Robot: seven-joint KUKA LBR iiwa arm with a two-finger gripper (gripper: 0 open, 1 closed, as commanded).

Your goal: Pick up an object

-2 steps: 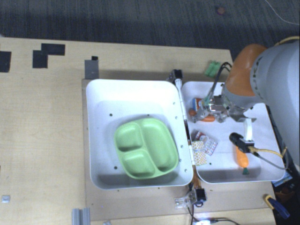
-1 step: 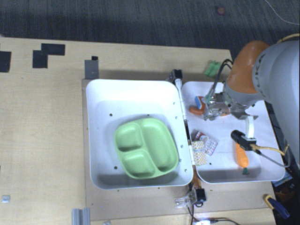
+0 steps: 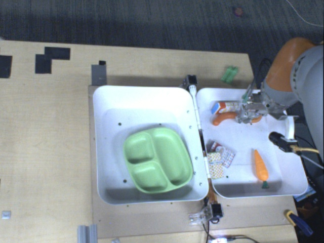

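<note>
The tool [image 3: 246,110] hangs low over an orange piece [image 3: 225,118] at the upper part of the right bin [image 3: 298,186]; I cannot tell its state, and nothing looks lifted. Also there: one carrot [image 3: 260,166], several packets [image 3: 218,158]. Left bin [image 3: 109,110]: one green tray [image 3: 158,159].

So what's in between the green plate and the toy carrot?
In the camera view, the bins' touching walls and a little pile of packets sit between the green plate and the toy carrot.
</note>
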